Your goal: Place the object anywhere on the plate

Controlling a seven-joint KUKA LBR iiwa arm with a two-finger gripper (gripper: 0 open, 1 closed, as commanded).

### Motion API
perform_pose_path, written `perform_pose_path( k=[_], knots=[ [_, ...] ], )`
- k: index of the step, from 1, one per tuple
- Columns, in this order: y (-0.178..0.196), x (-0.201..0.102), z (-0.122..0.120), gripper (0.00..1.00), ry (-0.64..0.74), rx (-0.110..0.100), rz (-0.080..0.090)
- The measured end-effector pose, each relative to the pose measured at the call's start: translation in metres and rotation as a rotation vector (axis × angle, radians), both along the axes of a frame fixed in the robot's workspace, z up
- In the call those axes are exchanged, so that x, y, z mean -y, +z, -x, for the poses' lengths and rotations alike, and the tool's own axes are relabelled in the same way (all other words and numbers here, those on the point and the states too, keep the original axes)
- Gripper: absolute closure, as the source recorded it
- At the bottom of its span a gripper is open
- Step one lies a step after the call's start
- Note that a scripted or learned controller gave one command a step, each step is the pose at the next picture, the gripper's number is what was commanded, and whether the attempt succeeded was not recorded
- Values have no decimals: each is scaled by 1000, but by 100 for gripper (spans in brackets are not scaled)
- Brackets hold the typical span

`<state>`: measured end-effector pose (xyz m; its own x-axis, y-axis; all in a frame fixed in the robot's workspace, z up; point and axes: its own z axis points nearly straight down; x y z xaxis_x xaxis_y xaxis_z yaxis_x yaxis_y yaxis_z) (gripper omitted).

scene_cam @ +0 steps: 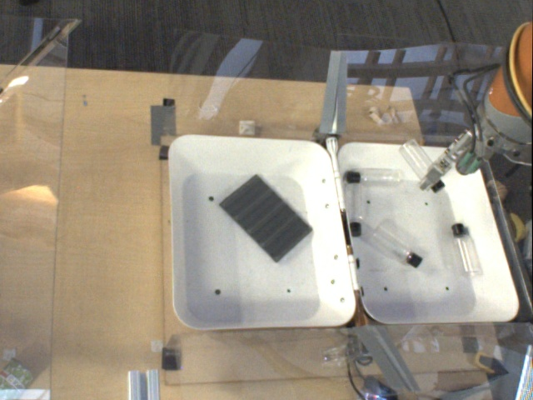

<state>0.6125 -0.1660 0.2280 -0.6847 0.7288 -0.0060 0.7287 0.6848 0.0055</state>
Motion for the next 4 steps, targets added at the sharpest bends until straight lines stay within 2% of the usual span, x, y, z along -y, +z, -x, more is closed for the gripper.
perform_pose_path(
  k=[1, 2, 3, 4],
  knots=[
    [-36, 30, -35, 100, 195, 0, 2],
    [-36, 30, -35, 0, 195, 1, 2],
    [-22, 30, -38, 100, 196, 12, 4],
    [-22, 30, -38, 0, 196, 12, 4]
  ],
)
